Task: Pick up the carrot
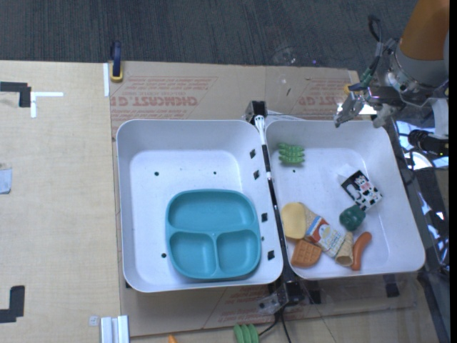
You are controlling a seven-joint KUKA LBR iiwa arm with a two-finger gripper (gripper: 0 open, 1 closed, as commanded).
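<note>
From my feed, nearest the bottom edge I see a small green item [246, 332] lying on the desk [57, 213], below the bins. Just above it sit the two white bins side by side. The left bin [136, 191] carries a teal divided plate [213, 233] toward its near side.

In the right bin [385, 191], the near end holds a cluster of toy food. The carrot [360, 250] lies at about 5 o'clock in that bin, tilted, its lower tip near the front wall and just beside a tan cone-like piece [345, 249]. To its 9 o'clock I see a printed packet [325, 236], a waffle-like orange piece [305, 254] and a yellow piece [294, 220], all close together. A dark green round item [351, 218] sits just above the carrot, and a black-and-white patterned box [361, 189] lies beyond that. Further back, at about 11 o'clock in the bin, there is a light green ridged item [291, 155].

Farthest away, at the bin's 1 o'clock corner, the tool [355, 108] hangs over the far rim, well apart from the carrot. I see nothing held in it; how far it is open I cannot tell
</note>
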